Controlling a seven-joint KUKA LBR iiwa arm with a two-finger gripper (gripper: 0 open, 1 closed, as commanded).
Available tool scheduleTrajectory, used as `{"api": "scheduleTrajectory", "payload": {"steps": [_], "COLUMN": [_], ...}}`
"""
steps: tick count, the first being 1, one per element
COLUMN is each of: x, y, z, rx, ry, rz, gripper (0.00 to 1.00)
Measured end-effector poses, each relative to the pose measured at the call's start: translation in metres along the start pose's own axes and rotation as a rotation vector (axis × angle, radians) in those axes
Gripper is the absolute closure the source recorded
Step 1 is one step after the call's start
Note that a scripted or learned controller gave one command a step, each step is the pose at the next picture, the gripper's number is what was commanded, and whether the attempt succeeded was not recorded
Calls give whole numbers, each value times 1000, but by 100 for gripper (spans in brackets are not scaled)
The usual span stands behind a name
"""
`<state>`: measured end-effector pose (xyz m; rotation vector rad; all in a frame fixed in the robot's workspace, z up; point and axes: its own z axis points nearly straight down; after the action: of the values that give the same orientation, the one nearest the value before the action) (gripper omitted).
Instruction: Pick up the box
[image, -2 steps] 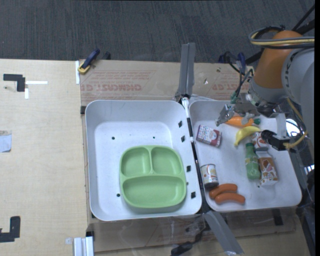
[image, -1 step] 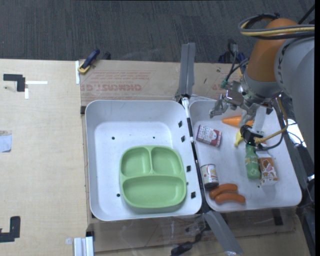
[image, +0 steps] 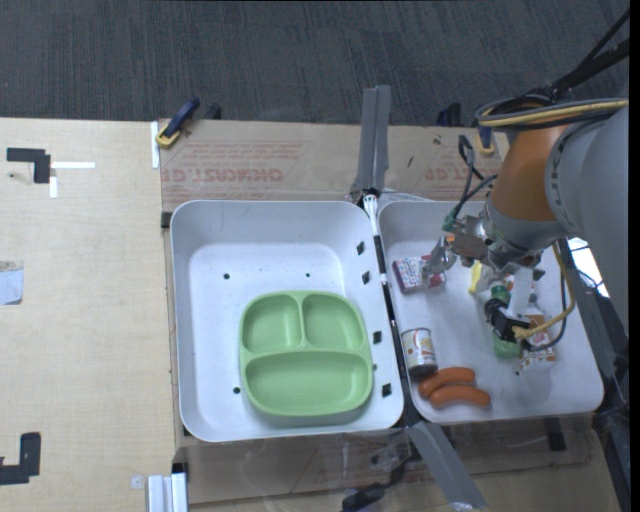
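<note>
- Wooden bench (image: 80, 300) with two shallow white bins side by side, seen from above at a slant.
- Left bin (image: 200, 300): a pale green plate (image: 305, 355) with three compartments, flat on the floor, nearer the front than the back.
- Right bin (image: 565, 385): a small pink-and-white box (image: 412, 272), lying in the far left part, close to the wall shared with the left bin.
- Grey arm (image: 590, 170) with an orange band (image: 525, 185), reaching in from the right and bent down over the right bin.
- Gripper (image: 441, 258) low in the bin, just at the right end of the box; cannot tell whether spread or pressed together, nor whether touching the box.
- Box apparently resting on the bin floor, not visibly lifted.
- Nearer the front, by the same shared wall: a small can (image: 419, 350) with a dark top and a yellow-and-red label.
- Just in front of the can: two orange sausages (image: 455, 388), side by side and touching, at the bin's front left corner.
- Can and sausages well apart from the gripper.
- On the bench beyond the left bin: a blue-and-yellow tool (image: 180, 118) near the far edge.
</note>
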<state>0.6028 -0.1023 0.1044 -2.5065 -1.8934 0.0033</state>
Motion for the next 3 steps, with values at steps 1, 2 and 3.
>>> {"api": "scheduleTrajectory", "payload": {"steps": [1,2,3], "x": [21,12,5], "y": [54,8,-19], "z": [7,7,8], "rx": [-9,-9,-10], "ry": [1,3,3], "rz": [63,-34,2], "gripper": [0,0,0]}}
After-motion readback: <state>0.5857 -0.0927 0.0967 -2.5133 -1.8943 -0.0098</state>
